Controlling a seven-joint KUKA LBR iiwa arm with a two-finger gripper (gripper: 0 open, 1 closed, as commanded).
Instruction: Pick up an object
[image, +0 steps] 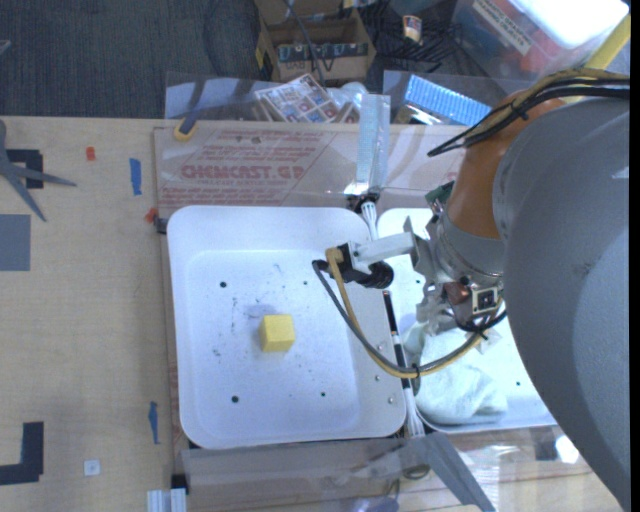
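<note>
End effector (425, 325) over right bin (520, 375) — panel (250, 165) reads "CHEMCAST".

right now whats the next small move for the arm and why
Probably shift the gripper left, toward the yellow block, then lower over it. The block lies alone near the middle of the left bin, while the gripper sits over the seam between the bins, beside a white cloth in the right one. Nothing shows between its fingers.

Grey arm (575, 290), orange band (475, 195), yellow-black cables (350, 310)
</note>
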